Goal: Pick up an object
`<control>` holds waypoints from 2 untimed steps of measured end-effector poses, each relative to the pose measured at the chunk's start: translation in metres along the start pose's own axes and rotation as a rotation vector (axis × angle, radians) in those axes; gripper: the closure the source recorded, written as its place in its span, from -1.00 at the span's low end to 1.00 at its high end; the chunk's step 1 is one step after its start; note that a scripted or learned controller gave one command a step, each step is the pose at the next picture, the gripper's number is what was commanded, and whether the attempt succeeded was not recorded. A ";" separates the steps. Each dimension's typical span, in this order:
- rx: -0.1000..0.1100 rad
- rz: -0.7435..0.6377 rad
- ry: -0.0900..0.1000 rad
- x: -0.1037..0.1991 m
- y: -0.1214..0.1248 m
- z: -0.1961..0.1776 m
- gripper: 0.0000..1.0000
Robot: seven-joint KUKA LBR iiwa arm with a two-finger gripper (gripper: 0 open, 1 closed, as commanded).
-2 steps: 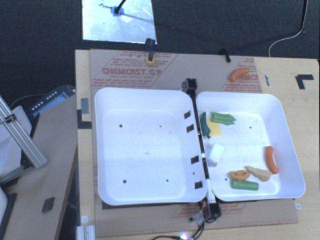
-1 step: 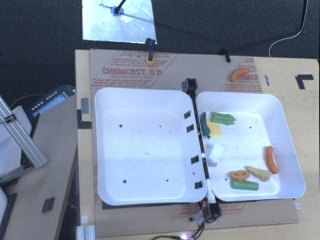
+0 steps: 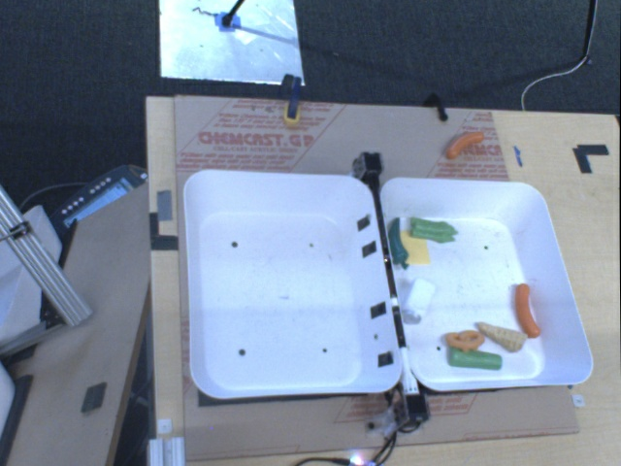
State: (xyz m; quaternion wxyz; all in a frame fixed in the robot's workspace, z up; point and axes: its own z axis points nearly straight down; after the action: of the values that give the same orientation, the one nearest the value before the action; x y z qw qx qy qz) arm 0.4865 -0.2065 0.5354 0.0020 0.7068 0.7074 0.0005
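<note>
Overhead slanted view of a wooden bench w/ two shallow white plastic bins side by side. The left white bin (image 3: 281,289) has bare floor. The right white bin (image 3: 485,260) holds the loose objs: a dark green bumpy pod-shaped toy (image 3: 433,229) near the top, touching a flat yellow square piece (image 3: 417,250) just below it; a dark teal strip (image 3: 397,244) along the left wall; a small white block (image 3: 419,295) near the middle-left; an orange-red sausage-shaped toy (image 3: 526,310) by the right wall; and at the bottom a cluster of an orange ring-like piece (image 3: 464,340), a tan cone-shaped piece (image 3: 503,336) & a green cylinder-like toy (image 3: 474,359), close together. Another orange sausage-shaped toy (image 3: 465,145) lies outside the bins on the cardboard sheet (image 3: 252,139) behind. Arm & gripper position rel. to the objs can't be told, nor the gripper's state.
</note>
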 end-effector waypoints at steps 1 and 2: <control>0.000 -0.003 0.000 0.000 0.000 0.000 1.00; 0.000 -0.003 0.000 0.000 0.000 0.000 1.00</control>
State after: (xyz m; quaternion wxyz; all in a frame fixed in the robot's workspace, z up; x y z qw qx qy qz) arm 0.4866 -0.2063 0.5354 0.0019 0.7059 0.7083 0.0005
